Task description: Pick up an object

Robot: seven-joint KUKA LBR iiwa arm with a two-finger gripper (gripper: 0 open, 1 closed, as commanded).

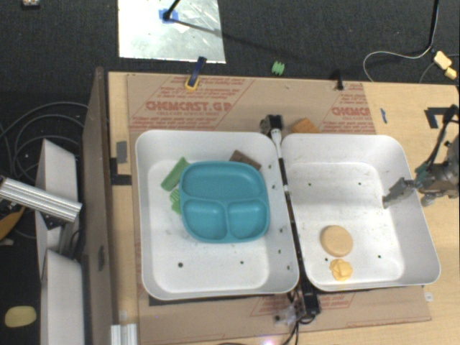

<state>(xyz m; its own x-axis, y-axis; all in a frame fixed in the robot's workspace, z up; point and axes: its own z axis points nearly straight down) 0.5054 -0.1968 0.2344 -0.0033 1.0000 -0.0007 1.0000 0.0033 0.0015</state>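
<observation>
A brown bench (237,95) on dark carpet (50,42) bears two white bins. The left bin (158,264) holds a blue divided tray (223,201) over green pieces (172,175); the right bin (374,160) holds a tan disc (336,240) and a yellow lump (341,269) — near its front. The gripper (397,191) hangs at the right bin's right rim — whether spread or pressed together, I cannot tell.

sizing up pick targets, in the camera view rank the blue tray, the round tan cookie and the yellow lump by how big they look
1. blue tray, by far the largest
2. round tan cookie
3. yellow lump, slightly smaller than the cookie
</observation>
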